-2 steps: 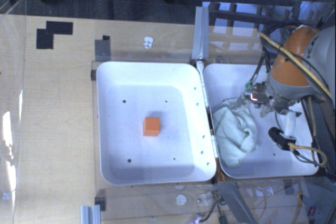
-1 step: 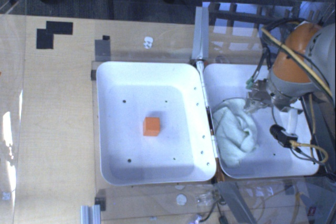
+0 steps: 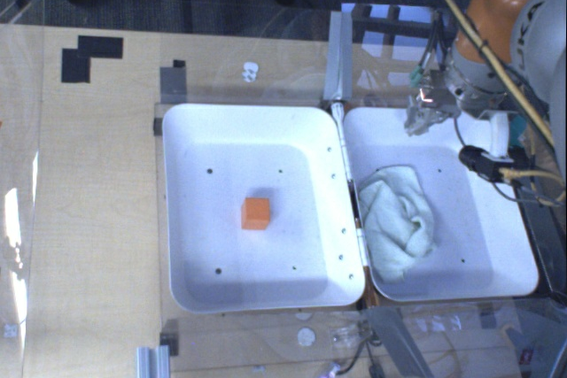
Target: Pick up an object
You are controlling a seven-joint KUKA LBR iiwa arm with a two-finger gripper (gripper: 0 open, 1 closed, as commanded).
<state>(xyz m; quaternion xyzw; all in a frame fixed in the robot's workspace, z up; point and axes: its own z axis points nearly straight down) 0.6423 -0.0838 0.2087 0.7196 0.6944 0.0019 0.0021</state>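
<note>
While your gripper [image 3: 423, 115] hangs above the right bin's [image 3: 496, 279] far rim, fingers seemingly empty, opening unclear, crumpled cloth [image 3: 399, 221] below, orange cube [image 3: 256, 213] in the left bin [image 3: 190, 279].

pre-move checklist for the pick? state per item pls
1. Target present: small orange cube in the left white bin: ok.
2. Second candidate: crumpled white cloth in the right white bin: ok.
3. Cube free of the bin walls: ok.
4. Gripper over a target: not ok, it is at the right bin's far edge.
5. Finger state: cannot tell.
6. Gripper carrying something: cannot tell.
</note>
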